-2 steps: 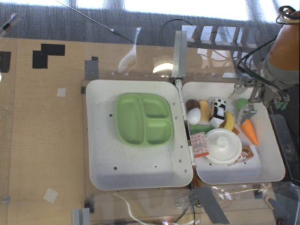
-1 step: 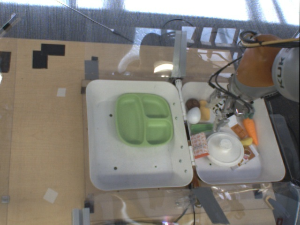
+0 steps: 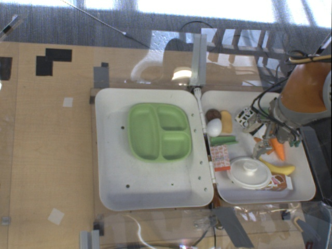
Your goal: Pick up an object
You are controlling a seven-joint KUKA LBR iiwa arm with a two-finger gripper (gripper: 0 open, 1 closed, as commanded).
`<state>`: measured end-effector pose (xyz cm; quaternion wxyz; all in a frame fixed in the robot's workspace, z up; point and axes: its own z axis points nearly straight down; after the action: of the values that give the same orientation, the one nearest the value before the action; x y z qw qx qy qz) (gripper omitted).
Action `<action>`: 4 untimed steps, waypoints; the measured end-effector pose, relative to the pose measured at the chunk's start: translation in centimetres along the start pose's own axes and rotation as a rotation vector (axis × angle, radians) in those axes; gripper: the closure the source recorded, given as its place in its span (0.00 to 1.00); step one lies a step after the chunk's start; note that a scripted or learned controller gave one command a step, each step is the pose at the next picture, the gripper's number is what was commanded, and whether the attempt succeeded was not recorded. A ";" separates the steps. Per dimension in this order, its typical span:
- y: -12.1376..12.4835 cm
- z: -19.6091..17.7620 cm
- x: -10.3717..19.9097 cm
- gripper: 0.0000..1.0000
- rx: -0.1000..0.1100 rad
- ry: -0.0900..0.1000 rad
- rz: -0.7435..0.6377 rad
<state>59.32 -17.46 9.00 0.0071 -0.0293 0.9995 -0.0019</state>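
Arm reaches down into right bin (image 3: 306, 188); gripper (image 3: 265, 147) sits beside carrot (image 3: 279, 149), above banana (image 3: 278, 167); grip state unclear.

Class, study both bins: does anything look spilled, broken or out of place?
Nothing looks spilled or damaged. The green divided plate lies flat in the left bin. The right bin is crowded: a white lid, banana, carrot and egg lie jumbled close together.

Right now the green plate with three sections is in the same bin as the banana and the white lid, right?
Not quite. The green plate has three sections, but it sits alone in the left bin. The banana and the white lid are in the right bin, as the camera view shows.
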 end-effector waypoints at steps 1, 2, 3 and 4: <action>0.2 -1.6 -0.7 1.00 0.004 -0.021 -0.007; 0.6 -14.9 -0.7 1.00 0.003 -0.009 -0.029; 0.7 -14.3 -0.4 0.00 -0.002 0.002 -0.029; -0.2 -5.6 -3.2 0.00 -0.005 0.012 0.099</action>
<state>62.47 -17.43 14.69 0.0010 0.0201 0.9998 0.0010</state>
